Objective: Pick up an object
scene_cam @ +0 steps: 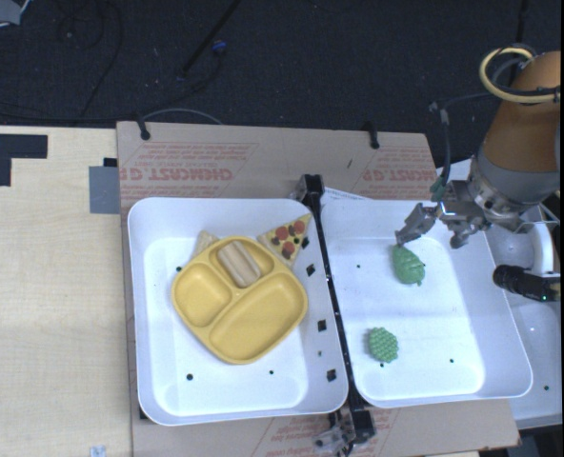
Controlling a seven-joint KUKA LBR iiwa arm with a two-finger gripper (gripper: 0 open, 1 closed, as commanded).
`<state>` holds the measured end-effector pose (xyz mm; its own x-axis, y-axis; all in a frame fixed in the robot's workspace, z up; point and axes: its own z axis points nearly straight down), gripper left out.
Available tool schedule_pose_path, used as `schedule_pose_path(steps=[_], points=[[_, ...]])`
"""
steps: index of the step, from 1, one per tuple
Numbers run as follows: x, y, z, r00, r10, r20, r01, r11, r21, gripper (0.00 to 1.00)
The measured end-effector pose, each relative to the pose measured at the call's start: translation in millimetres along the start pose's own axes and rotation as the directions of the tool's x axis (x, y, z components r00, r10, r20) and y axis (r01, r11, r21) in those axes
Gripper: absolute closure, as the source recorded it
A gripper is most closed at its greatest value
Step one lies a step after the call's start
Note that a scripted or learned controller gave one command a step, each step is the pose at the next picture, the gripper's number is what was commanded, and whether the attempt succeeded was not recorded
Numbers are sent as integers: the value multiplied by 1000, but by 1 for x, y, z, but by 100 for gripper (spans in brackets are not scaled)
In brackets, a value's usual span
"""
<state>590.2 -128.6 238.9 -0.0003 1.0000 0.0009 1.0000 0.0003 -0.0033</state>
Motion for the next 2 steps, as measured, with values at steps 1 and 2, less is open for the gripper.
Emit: schedule_pose_path(steps=[1,2], points=[[-2,-1,64,1000,1,0,-1,1000,4,0],[0,-8,108,1000,1,-1,-1,1000,3,0]])
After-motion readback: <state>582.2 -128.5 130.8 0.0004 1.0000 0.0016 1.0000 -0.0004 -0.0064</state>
